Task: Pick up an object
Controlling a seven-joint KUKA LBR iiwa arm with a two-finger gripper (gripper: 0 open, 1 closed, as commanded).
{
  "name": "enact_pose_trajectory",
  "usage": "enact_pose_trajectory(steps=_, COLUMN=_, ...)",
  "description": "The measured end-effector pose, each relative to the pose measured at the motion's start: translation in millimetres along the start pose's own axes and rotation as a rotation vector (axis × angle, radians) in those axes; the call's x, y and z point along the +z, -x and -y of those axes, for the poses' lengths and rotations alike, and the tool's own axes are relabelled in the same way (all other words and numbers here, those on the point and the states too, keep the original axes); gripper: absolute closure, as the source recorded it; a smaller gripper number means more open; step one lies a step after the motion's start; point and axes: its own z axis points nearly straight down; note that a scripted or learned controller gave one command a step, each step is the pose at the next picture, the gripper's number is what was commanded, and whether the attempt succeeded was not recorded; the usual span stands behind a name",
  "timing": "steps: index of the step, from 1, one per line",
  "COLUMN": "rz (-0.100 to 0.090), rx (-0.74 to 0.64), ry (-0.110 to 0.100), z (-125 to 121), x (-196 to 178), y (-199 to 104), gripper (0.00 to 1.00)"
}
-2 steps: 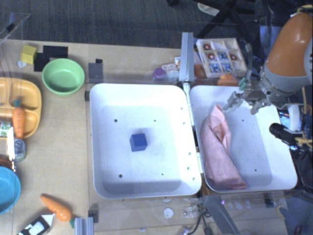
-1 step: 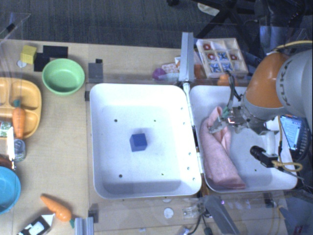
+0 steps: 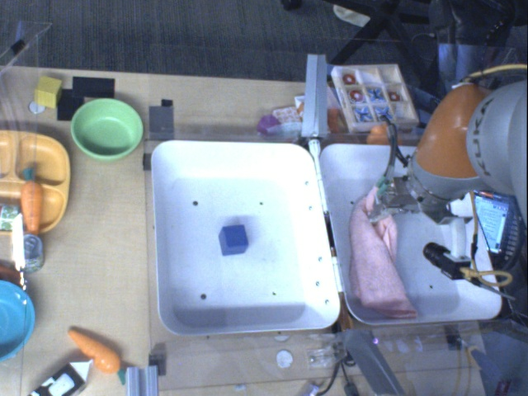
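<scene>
Pale wooden desk [image 3: 99, 246] against dark carpet, with an office chair base [image 3: 363, 11] at the top. Two shallow white bins side by side on the desk: left bin [image 3: 177, 304] and right bin [image 3: 462, 304].

Near the middle of the left bin, a blue cube [image 3: 234, 238], alone and well apart from every wall. Along the left wall of the right bin, a pink cloth [image 3: 375, 262], bunched lengthwise, lying on the bin floor from about mid-bin down to the near wall.

Reaching in from the right, the grey arm [image 3: 503, 139] with its orange band [image 3: 450, 134], ending in the gripper [image 3: 381, 206] at the far end of the pink cloth. Touching the fabric or just above it: cannot tell. Open or closed at the tip: cannot tell either, too blurred against the cloth.

Left of the bins, a green bowl [image 3: 107, 128], with a yellow block [image 3: 48, 91] and a black block [image 3: 87, 89] behind it. Further left, a tan sectioned tray [image 3: 45, 159] holding a carrot [image 3: 30, 207]. At the left edge, a blue dish [image 3: 12, 320]. Near the front edge, a second carrot [image 3: 99, 353]. Behind the seam between the bins, a box of patterned tiles [image 3: 371, 96].
</scene>
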Motion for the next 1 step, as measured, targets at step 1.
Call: enact_pose_trajectory(steps=1, rz=0.003, rx=-0.127, ry=-0.001, z=-46.1, x=-80.0, y=-24.5, gripper=1.0)
